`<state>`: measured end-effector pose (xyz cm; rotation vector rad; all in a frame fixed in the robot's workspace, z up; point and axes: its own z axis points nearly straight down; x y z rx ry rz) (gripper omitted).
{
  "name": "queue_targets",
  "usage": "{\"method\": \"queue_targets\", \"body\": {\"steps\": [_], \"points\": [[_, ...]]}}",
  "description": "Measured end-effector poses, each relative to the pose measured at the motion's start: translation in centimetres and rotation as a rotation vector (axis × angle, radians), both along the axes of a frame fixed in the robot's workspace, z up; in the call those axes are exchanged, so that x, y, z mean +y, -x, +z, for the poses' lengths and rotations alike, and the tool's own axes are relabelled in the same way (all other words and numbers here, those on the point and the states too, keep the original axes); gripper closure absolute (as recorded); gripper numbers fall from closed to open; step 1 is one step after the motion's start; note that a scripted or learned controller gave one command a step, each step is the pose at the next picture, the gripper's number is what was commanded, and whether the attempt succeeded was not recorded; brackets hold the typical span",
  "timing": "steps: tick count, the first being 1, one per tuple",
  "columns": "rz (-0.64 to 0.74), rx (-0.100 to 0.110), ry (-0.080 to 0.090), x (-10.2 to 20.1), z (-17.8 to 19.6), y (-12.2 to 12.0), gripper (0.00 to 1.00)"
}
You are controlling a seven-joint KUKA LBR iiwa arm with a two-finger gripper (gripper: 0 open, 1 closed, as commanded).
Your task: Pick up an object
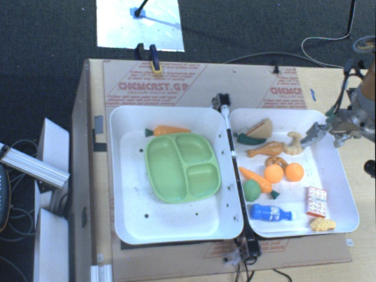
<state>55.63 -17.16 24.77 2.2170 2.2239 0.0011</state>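
The right bin (341, 184) holds several toy foods: a bread wedge (258, 130), a drumstick (265, 150), a beige piece (294, 141), a pretzel (276, 162), two oranges (274, 174) (294, 171), a carrot (254, 177), a green ball (252, 190), a blue bottle (270, 213), a red-and-white box (316, 201) and a yellow cracker (322, 224). My gripper (314, 134) hangs over the bin's upper right part, just right of the beige piece, with nothing visibly held.
The left bin (132, 216) carries a green divided plate (183, 166) and an orange carrot (168, 130) behind it. A black divider rail (232, 157) runs between the bins. The arm's wrist (355, 119) enters from the right edge.
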Motion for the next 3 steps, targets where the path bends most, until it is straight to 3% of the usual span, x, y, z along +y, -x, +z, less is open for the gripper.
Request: {"method": "queue_targets", "body": {"steps": [1, 2, 3], "points": [[0.0, 0.004, -0.002, 8.4, -12.2, 2.4, 0.0], [-0.002, 0.002, -0.001, 8.3, -16.4, 3.7, 0.0], [0.0, -0.001, -0.001, 8.3, -15.3, 3.6, 1.0]]}}
